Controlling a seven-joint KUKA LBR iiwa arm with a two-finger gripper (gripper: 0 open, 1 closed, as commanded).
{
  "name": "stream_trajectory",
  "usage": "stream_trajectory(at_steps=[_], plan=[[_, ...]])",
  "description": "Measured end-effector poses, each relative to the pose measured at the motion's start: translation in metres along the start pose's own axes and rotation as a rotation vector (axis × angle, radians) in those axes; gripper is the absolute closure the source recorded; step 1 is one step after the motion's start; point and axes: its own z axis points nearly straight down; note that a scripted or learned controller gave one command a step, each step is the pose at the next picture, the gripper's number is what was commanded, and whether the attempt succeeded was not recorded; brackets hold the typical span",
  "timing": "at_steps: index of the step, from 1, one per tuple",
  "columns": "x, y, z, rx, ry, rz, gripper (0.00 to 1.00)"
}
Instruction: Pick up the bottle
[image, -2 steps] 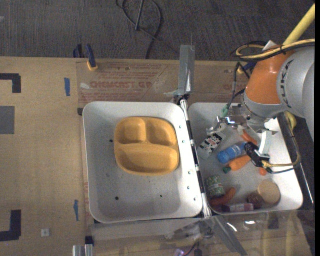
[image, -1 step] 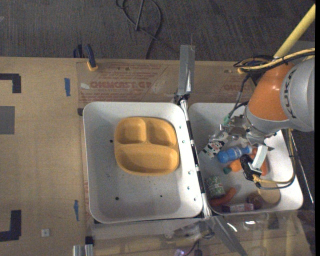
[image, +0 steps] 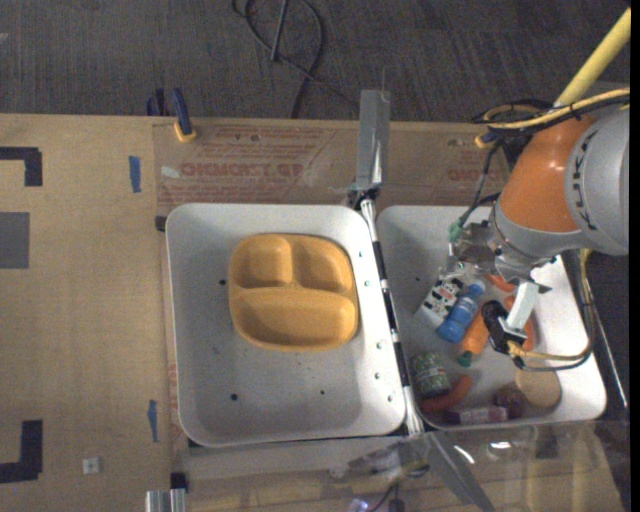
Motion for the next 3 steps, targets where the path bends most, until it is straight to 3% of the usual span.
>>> stream_trajectory(at_steps=[1, 2, 3], plan=[[0.066, 0.041, -0.158, 0.063, -0.026, 0.361, 1.00], [0.011, 0.047, -0.172, 0.063, -0.027, 0.369, 1.00], [0.013, 0.048, -0.183, 0.062, -0.028, 0.365, 1.00]])
